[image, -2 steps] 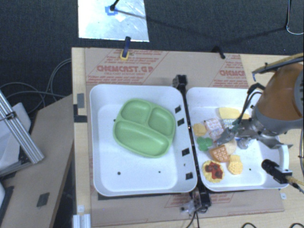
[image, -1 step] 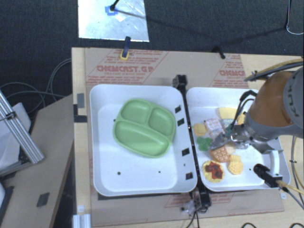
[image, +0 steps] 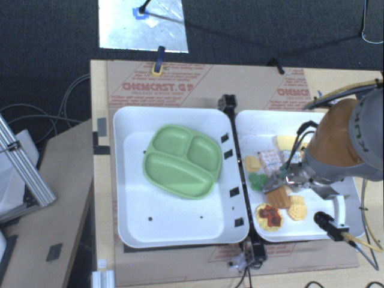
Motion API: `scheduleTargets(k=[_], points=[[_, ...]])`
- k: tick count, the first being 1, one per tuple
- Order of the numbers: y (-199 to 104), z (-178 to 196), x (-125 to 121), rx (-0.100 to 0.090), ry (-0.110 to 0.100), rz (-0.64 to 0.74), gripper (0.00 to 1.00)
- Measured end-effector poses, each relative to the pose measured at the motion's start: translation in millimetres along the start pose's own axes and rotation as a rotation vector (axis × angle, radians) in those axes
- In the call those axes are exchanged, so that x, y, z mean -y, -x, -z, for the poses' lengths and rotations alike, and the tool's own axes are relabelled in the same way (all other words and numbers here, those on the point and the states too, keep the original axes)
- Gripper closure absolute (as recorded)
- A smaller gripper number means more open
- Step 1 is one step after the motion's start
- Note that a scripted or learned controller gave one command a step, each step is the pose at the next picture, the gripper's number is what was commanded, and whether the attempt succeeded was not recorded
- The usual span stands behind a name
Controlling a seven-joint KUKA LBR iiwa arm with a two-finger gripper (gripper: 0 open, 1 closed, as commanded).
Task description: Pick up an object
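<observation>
From above I see two white bins side by side on my bench. The left bin holds a green divided plate, lying flat near its middle. The right bin holds small toy foods: a yellow piece at the far side, a waffle-like piece and a red-topped piece at the near side. My arm reaches in from the right, its gripper low over this pile, just above a brown piece. The gripper looks blurred, so I cannot tell its state.
</observation>
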State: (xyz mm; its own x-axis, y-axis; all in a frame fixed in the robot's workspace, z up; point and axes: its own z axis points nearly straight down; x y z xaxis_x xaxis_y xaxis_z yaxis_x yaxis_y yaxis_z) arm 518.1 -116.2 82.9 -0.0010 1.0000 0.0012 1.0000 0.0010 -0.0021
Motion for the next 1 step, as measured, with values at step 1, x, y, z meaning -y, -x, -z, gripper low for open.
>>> scheduleTargets(k=[1], points=[[0.4,11.9,-1.2,0.001,0.005,0.000,1.00]])
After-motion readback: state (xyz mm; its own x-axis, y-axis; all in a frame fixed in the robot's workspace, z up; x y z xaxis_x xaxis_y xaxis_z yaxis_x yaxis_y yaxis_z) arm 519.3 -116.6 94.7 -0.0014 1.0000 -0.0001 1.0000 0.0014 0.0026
